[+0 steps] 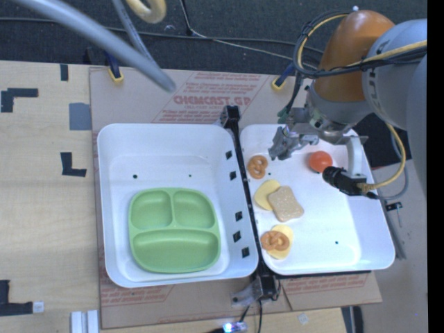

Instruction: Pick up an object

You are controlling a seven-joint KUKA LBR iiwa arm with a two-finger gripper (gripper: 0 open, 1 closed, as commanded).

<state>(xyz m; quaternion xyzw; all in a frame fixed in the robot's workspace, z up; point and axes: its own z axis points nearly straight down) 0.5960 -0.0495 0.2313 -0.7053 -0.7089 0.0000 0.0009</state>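
My gripper [283,146] hangs over the back of the right bin [361,252], just right of a small pretzel [257,165] and left of a red tomato [320,161]. I see nothing between its fingers. A slice of bread [286,203] lies on a yellow chip [263,194] in the middle of that bin. A second pretzel [275,241] rests on another yellow piece [284,248] near the front.
The left bin [114,158] holds a green divided plate [173,229]. A black divider [239,186] runs between the bins. The arm's wrist and cables [347,109] loom over the right bin's back right. A grey pole [83,26] crosses the upper left.
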